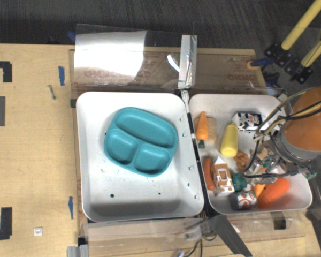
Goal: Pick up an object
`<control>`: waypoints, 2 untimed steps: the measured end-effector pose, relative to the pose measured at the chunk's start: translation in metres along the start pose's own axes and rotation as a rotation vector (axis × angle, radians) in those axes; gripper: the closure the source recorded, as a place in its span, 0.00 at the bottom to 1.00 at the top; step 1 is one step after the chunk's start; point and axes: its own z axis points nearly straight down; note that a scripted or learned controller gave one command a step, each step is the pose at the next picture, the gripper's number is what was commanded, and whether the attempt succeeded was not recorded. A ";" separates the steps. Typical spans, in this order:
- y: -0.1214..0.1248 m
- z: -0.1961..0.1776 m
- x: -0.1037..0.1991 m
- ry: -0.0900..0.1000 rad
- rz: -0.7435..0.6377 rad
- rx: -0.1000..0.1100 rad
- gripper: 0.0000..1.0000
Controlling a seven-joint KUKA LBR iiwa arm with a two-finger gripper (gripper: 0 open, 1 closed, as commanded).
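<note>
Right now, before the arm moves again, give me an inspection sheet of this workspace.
Surface: wooden bench bearing two white bins side by side.
Job's things: right bin holds a yellow bottle, orange carrot, small carton and other small toys.
Clutter: teal divided tray in the left bin.
Grippers: gripper low over the right bin, under the arm's orange band; grasp cannot be judged.
Cables: black wires along the wrist.
Surroundings: dark floor, yellow poles upper right.
</note>
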 end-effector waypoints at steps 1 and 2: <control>0.013 -0.088 -0.090 0.009 -0.071 -0.010 1.00; 0.066 -0.081 -0.152 0.014 -0.033 -0.016 1.00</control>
